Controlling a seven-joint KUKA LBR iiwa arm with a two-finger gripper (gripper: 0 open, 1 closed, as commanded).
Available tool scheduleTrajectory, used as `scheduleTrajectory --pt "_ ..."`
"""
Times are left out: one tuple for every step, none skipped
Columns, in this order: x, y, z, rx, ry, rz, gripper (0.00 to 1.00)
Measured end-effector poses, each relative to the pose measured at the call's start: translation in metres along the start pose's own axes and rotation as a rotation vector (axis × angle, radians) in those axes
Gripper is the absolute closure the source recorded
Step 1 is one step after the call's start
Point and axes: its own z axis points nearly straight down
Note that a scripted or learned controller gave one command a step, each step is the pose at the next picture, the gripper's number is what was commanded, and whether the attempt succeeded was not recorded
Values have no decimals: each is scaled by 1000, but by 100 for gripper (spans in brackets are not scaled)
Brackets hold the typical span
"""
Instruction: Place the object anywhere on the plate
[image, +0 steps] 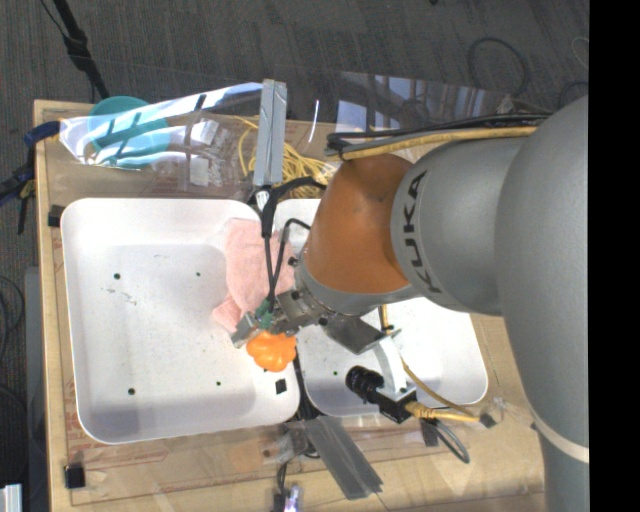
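Note:
A small orange object (271, 350) sits at the right edge of the left bin (150, 330), close to the wall between the two bins. A pink plate (241, 268) lies just above it in the left bin's right part, its right side hidden by the arm. My gripper (252, 328) hangs low over the plate's lower edge, directly above and touching or nearly touching the orange object. The wrist and the orange band (355, 235) hide much of the gripper, so its hold cannot be made out.
The right bin (455, 365) is mostly covered by the arm. Yellow cables (295, 160) and a clear plastic sheet with a blue item (125, 130) lie behind the bins. A small black piece (281, 386) rests near the left bin's front right corner.

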Motion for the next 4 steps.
scheduleTrajectory --pt "73 23 -59 -4 0 0 100" --pt "73 24 -68 -1 0 -7 100" --pt "48 15 -18 1 1 480 100" --pt "-73 16 -13 -1 1 606 100"
